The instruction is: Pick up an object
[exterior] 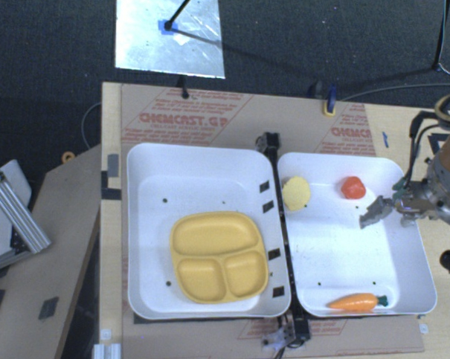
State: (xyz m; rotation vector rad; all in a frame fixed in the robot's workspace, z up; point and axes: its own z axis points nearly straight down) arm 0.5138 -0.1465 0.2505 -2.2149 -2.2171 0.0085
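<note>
Tomato (353,187), red, at 12 o'clock in right bin (421,288) | lemon (296,192) at 10 | carrot (354,301) at 6 | pincer (375,212) at 3 o'clock edge, grips nothing; opening cannot be told | yellow tray (219,256) in left bin (142,283)

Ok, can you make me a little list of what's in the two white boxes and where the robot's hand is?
left bin: yellow divided tray
right bin: yellow ball by the far left wall, red tomato at the far side, orange carrot at the near edge
gripper: over the right bin, near the tomato
held: nothing seen between the jaws
</note>
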